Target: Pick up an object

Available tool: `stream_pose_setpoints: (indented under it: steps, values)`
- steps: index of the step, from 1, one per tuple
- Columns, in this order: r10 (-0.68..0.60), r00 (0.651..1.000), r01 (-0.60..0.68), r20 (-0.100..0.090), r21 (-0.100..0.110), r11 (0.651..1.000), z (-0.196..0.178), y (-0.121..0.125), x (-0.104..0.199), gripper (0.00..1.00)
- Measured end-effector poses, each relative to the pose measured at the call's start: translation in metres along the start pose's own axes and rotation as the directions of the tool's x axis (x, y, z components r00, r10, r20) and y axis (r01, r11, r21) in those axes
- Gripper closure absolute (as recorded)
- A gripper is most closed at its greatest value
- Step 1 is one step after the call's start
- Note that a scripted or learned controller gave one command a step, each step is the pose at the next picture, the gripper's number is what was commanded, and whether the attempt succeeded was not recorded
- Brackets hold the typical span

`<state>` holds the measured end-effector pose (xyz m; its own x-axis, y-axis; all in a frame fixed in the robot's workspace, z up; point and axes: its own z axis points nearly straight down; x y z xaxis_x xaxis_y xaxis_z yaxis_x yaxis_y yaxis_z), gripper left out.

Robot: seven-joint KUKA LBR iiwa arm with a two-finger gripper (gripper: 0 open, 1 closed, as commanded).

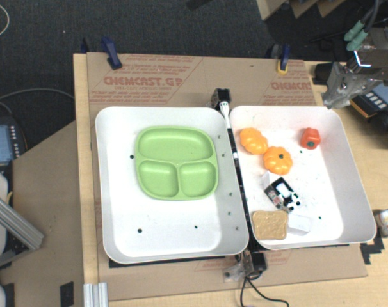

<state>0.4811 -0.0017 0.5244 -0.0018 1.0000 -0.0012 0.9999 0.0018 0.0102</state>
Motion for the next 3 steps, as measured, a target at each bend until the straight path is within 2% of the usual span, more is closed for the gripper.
stream_pose_setpoints:
  steps: [1, 2, 3]
  values:
    - [0.007, 1.0, -0.007, -0.001, 0.017, 1.0, 0.056, -0.003, -0.046, 1.0]
    - [0.002, 1.0, -0.002, 0.0, 0.006, 1.0, 0.042, -0.001, -0.044, 1.0]
    - [0.005, 1.0, -0.005, -0.002, 0.023, 1.0, 0.161, -0.005, -0.052, 1.0]
